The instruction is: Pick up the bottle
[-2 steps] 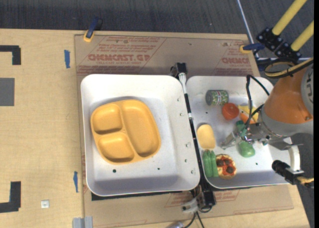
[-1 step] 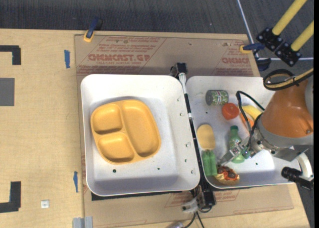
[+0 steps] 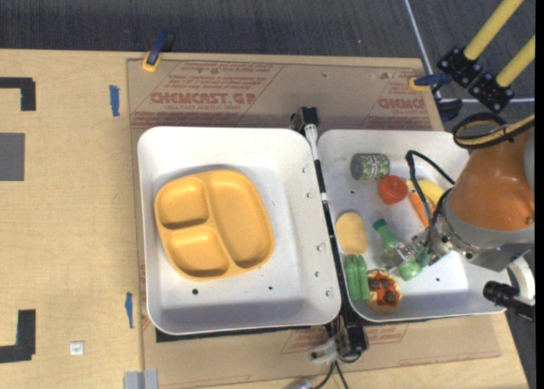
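Bottle in right bin, claw touching it, grip unclear, cardboard bench

Right bin: crowded. A can, tomato, yellow potato-shaped piece, green bottle and mixed vegetables lie close together, with narrow gaps between them. The arm overhangs its right half. Left bin: the yellow divided tray occupies the centre; margins around it are open.

- Bright, even overhead light; soft shadows only.
- Mild glare whitens the left bin around its rim.
- Sharp focus mid-frame; small items in the right bin look slightly soft.
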### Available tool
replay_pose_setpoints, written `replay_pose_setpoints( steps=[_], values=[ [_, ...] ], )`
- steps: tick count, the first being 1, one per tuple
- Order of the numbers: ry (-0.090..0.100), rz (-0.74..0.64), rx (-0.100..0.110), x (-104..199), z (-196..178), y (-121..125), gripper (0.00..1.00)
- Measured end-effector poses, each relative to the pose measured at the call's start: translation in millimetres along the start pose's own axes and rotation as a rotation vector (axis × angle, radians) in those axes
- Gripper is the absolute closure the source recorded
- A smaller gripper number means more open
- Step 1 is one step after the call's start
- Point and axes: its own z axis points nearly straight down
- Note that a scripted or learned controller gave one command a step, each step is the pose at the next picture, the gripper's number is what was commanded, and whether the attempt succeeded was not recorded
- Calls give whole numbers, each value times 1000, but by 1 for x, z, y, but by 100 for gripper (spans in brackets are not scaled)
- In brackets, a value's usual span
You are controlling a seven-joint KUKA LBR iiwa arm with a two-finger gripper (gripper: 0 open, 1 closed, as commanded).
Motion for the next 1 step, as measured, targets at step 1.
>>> replay_pose_setpoints(
  steps=[1],
  values=[
    [0, 0, 0, 0, 0, 0, 0]
  ],
)
